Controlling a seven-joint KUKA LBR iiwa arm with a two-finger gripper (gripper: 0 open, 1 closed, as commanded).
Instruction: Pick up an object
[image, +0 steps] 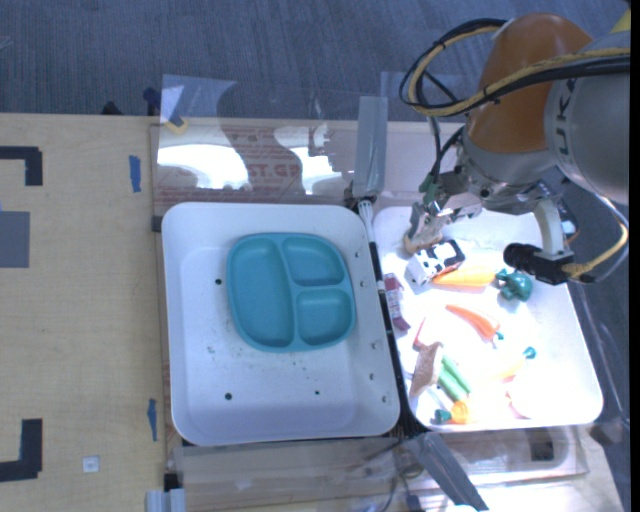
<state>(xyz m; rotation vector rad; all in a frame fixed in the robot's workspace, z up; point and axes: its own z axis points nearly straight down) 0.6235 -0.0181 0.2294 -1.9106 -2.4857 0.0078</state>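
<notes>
the claw (432, 222) hangs at the right bin's (585, 385) eleven o'clock corner; whether it is apart, i cannot tell. just beside it at four o'clock lies an orange carrot toy (468, 279): likely light, stiff, slick; grip across its middle.

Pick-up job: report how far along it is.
Done: the end effector is down in the right bin, at its far left corner beside a tan piece. In hand: nothing visibly lifted. Left: the grasp and lift; the orange carrot and the other toys lie loose.
</notes>
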